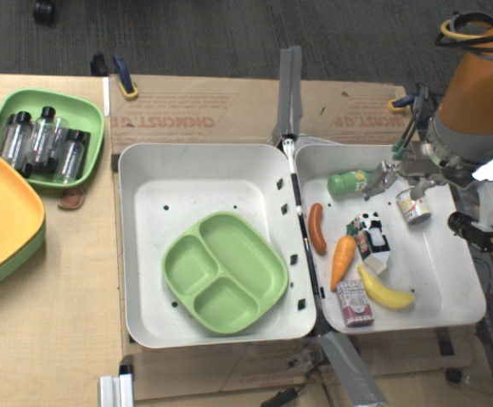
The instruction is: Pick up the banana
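Lying at the near edge of the right bin, the banana sits just beside a pink carton and carrot, untouched. Farther back the gripper hovers near the green bottle; whether it grasps anything, I cannot tell.

The two shallow white plastic bins look smooth with a slight sheen, and the pale green three-compartment plastic tray is matt. The yellow plastic-looking banana looks glossy and smooth, lying beside a pink printed paper carton; brown printed corrugated cardboard looks matt.
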`<action>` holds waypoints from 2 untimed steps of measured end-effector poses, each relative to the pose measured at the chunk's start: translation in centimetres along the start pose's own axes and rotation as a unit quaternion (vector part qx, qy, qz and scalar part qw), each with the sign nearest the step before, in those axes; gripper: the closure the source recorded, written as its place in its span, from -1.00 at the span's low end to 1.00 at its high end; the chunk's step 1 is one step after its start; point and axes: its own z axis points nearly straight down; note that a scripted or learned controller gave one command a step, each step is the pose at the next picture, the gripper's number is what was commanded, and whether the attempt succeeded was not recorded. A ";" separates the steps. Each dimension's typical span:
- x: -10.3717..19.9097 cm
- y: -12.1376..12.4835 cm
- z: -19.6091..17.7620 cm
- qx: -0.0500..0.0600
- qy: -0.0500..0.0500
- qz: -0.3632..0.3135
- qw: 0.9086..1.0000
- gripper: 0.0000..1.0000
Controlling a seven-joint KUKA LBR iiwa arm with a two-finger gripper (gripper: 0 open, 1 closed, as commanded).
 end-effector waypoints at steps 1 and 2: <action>-0.1 0.0 -0.8 0.001 0.000 0.001 1.000 1.00; 1.6 7.8 -4.7 -0.001 -0.001 0.009 1.000 1.00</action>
